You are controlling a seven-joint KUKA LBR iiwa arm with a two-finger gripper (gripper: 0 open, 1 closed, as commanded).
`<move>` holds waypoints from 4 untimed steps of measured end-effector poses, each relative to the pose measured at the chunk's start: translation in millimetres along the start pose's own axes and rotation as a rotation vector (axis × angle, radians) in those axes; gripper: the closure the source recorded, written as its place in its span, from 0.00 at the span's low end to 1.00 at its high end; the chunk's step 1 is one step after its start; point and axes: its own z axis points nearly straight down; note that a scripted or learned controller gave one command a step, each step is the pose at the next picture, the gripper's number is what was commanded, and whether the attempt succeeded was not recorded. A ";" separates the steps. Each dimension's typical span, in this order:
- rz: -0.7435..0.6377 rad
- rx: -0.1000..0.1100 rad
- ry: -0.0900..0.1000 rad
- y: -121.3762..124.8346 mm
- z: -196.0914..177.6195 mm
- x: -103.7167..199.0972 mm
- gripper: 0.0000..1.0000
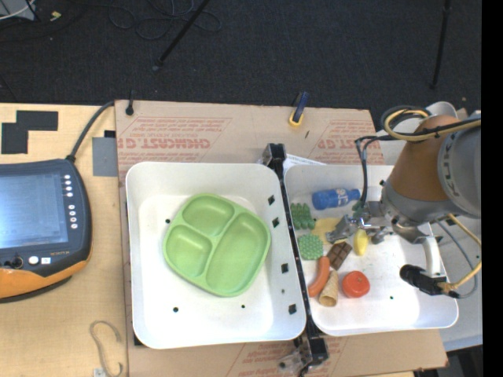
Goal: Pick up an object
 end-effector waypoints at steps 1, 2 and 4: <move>0.002 -0.003 0.001 0.8 -10.8 -0.9 1.00; 0.001 0.000 -0.001 -6.4 -59.7 3.9 1.00; 0.000 0.001 -0.001 -11.6 -137.5 3.4 1.00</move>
